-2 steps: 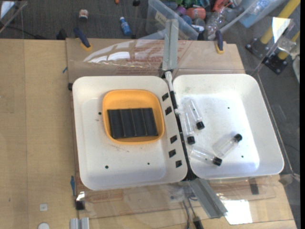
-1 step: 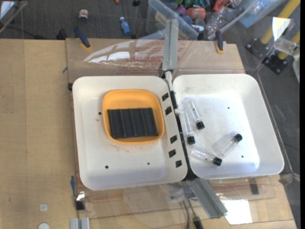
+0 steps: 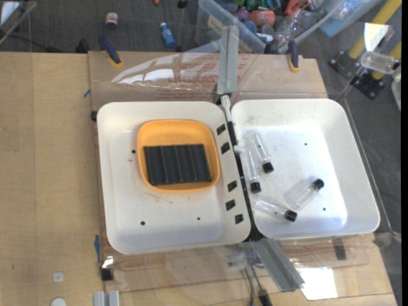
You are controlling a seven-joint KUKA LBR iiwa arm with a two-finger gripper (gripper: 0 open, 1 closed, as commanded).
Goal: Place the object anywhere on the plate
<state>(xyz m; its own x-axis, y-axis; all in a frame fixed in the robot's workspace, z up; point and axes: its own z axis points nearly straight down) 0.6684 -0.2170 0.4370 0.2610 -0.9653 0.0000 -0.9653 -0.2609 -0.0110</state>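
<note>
An orange plate (image 3: 205, 134) with rounded corners sits in the left white bin (image 3: 121, 215). A black, ridged rectangular slab (image 3: 177, 164) lies flat on the plate, inside its rim. In the right white bin (image 3: 344, 139) lie several clear vials with black caps: two side by side near the divider (image 3: 260, 152), one at the front (image 3: 276, 209), and a wider one (image 3: 304, 192) tilted to its right.
A metal bar (image 3: 227, 59) runs along the seam between the bins, with black tabs (image 3: 231, 185) down the divider. A clear tub of colourful toys (image 3: 268, 5) stands behind the bench. Wooden benchtop (image 3: 44, 171) lies to the left.
</note>
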